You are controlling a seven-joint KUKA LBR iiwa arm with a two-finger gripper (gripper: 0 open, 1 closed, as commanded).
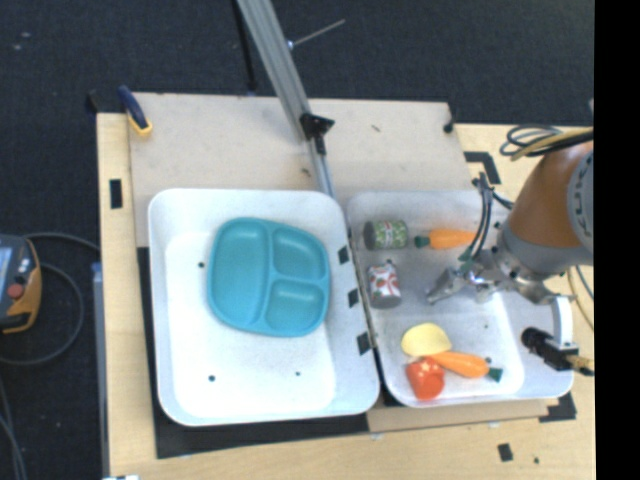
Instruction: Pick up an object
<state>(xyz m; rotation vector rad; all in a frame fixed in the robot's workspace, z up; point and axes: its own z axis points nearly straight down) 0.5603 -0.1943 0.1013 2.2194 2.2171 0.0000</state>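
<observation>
- Nearest you, along the right bin's (505,393) front wall, sit three toy foods in a cluster: a red tomato-like piece (425,379), a carrot (464,364) lying at its 2 o'clock and touching it, and a yellow lemon-like piece (425,340) at the tomato's 12 o'clock.
- Your gripper (441,291) hangs low over the middle of that bin, fingers pointing toward 9 o'clock; they look slightly parted and nothing sits between them, so count it as open and empty.
- At the gripper's 9 o'clock, just beside the fingertips, lies a small crumpled silver-and-red object (384,283). I judge this the likeliest target.
- Expect it to be light and probably thin-walled or foil-like, so it may dent or skid on the smooth bin floor. Take it across its narrow width, near the middle, and close gently.
- At the gripper's 11 o'clock, near the bin's far wall, a green can (386,234) lies on its side; a second orange carrot (449,238) lies at the can's 3 o'clock. The can is stiff but round and may roll away from the fingers.
- The left bin (180,368) holds a teal divided plate (270,276), well apart from the gripper.
- Nothing is lifted yet; the pick remains to be done.
</observation>
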